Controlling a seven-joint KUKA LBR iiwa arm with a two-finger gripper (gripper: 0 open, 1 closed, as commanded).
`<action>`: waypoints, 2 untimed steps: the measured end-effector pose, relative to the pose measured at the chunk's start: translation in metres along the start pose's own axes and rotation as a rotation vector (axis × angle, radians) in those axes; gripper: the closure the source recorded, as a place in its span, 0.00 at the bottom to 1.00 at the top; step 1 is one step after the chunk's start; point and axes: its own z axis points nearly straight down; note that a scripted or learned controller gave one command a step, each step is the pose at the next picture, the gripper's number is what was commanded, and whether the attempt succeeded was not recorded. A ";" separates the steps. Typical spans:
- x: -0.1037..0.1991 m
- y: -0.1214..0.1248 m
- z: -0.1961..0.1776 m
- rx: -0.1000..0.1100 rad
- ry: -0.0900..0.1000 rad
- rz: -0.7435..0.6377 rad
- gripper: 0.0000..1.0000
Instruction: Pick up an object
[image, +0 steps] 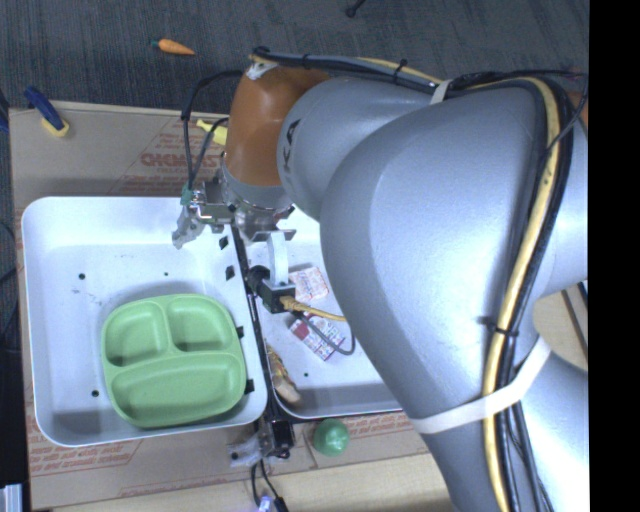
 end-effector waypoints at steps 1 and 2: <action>-0.122 0.017 -0.067 0.017 0.022 -0.005 0.00; -0.143 0.026 -0.159 0.015 0.025 -0.008 0.00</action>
